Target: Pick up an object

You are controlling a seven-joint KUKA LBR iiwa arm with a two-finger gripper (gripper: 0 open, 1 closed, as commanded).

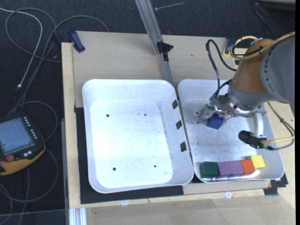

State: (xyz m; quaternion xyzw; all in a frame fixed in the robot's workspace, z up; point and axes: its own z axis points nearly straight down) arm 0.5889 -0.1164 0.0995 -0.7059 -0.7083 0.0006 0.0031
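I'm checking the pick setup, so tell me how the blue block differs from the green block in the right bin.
The blue block sits alone near the middle of the right bin, just under the gripper; the green block lies at the bin's near edge. The blue block stands apart from other blocks, while the green block heads a row beside a purple block. The blue block looks smaller and tilted; the green block lies square. Both are small solid-coloured blocks.
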